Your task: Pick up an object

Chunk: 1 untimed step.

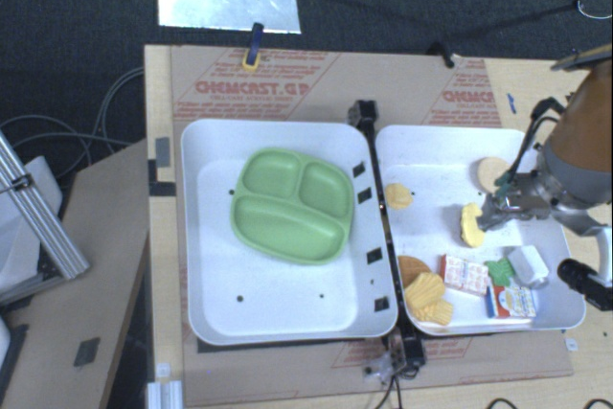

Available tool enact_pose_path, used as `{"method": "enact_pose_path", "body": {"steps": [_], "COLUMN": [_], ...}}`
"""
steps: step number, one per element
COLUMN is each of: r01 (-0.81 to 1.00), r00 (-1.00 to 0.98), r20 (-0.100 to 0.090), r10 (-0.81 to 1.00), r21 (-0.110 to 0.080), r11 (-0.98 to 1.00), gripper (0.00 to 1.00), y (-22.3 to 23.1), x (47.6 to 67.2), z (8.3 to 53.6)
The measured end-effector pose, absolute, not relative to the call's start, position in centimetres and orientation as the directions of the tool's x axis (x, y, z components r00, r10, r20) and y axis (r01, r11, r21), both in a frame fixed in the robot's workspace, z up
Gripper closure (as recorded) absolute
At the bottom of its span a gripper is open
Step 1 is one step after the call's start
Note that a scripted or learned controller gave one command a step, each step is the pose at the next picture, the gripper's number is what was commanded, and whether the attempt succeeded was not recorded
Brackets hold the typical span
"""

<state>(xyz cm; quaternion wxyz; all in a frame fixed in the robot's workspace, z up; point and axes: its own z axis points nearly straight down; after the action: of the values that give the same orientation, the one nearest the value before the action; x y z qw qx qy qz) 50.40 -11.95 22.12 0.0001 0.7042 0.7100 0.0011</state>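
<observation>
The gripper (495, 209), at the right of the frame, is hovering just beside a yellow banana-like toy (471, 226) in the right bin (431, 144); whether it is spread or closed cannot be told. A sound grasp is calling for centring over the toy, clear of the cracker box (465, 275) below it.

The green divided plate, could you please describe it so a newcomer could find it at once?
Start with the left white bin of the two on the bench. The green plate lies in its upper middle. It is the single green, three-compartment tray, alone in its bin, unlike the small food items crowded in the right bin.
</observation>
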Motion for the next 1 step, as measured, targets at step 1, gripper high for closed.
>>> {"method": "enact_pose_path", "body": {"steps": [1], "r01": [1.0], "r00": [-0.011], "r20": [0.002], "r10": [1.0], "r21": [0.003], "r11": [0.011], "gripper": [1.0], "y": [-6.39], "x": [50.42], "z": [23.29]}}
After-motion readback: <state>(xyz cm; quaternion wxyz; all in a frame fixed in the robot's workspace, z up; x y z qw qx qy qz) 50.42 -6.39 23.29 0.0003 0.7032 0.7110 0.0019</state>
